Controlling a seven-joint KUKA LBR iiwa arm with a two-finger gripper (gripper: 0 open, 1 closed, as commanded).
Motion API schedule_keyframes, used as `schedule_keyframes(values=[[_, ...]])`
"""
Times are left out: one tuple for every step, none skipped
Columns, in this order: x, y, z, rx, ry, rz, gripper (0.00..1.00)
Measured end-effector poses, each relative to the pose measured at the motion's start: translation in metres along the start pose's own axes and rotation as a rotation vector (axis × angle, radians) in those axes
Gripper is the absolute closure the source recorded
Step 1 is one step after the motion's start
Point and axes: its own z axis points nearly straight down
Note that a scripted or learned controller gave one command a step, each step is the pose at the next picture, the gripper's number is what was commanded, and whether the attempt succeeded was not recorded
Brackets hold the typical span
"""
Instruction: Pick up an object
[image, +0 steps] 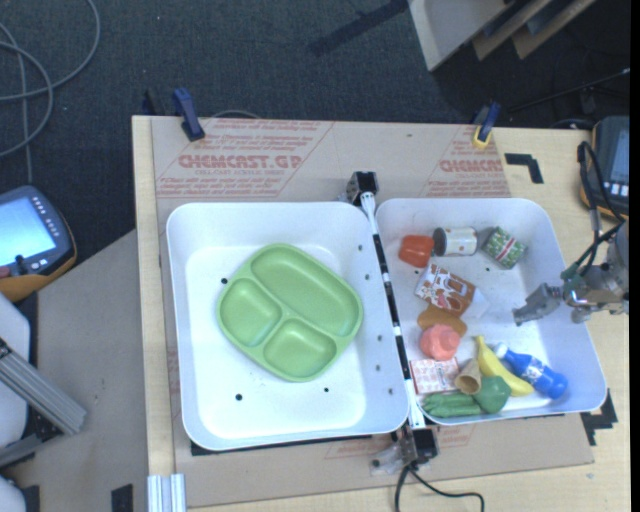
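I take the banana (497, 365) as the likeliest pick: light moulded plastic, smooth and slippery, best pinched across its narrow curved middle. It lies in the right bin (556, 236), touching the blue bottle (532, 373). Beyond the banana, toward the left bin (190, 300), sit a pink cup (439, 343) and a glossy snack packet (442, 289). The gripper (530, 308) hangs above the banana's bin; I cannot tell how far the fingers are parted.
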Motion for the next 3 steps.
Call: schedule_keyframes(values=[[0.05,-0.008,0.119,0.003,0.003,-0.001,0.0],[0.047,-0.007,0.105,-0.003,-0.001,0.0,1.0],[0.079,0.002,0.018,-0.009,-0.001,-0.005,1.0]])
